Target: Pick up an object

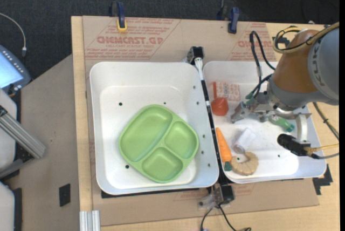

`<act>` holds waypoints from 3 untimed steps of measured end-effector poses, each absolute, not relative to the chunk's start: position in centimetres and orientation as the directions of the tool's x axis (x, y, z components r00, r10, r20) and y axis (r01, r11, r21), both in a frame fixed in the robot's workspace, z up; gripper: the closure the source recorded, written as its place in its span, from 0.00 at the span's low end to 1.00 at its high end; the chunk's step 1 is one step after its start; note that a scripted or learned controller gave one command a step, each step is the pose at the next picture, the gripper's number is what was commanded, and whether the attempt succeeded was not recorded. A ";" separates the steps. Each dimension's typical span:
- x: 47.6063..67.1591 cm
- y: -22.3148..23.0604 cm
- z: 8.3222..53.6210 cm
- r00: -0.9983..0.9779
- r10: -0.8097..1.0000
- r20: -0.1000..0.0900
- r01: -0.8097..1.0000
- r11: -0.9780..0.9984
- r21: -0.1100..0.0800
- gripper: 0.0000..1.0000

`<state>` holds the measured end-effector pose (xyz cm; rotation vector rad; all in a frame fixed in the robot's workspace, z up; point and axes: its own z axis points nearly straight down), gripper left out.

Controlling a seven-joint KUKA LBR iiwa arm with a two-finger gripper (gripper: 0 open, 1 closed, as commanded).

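Reaching in from the right, the grey arm [310, 70] with its orange band hangs over the right bin [310, 168], and its gripper [241, 113] sits low over the middle of that bin. Can't really tell how far the fingers are spread, or whether they've got anything, the metal bits blur together. Stuff in that bin: a red cup-like thing [219, 106] just left of the gripper, a carrot [223, 146] along the left wall, a tan pretzel-ish piece [243, 163] near the front, a clear plastic lump [245, 138] between them. Left bin [102, 116] has a green divided plate [158, 143] lying flat. Both bins sit on the cardboard-covered tabletop [86, 62]
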<state>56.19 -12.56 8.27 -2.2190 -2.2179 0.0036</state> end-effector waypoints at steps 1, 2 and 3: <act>56.3 -12.6 9.5 0.001 1.000 0.000 1.000 -0.001 0.000 1.00; 56.4 -13.5 15.5 0.001 1.000 -0.002 1.000 -0.001 0.005 1.00; 56.3 -12.9 21.6 -0.001 1.000 -0.002 1.000 0.002 0.006 1.00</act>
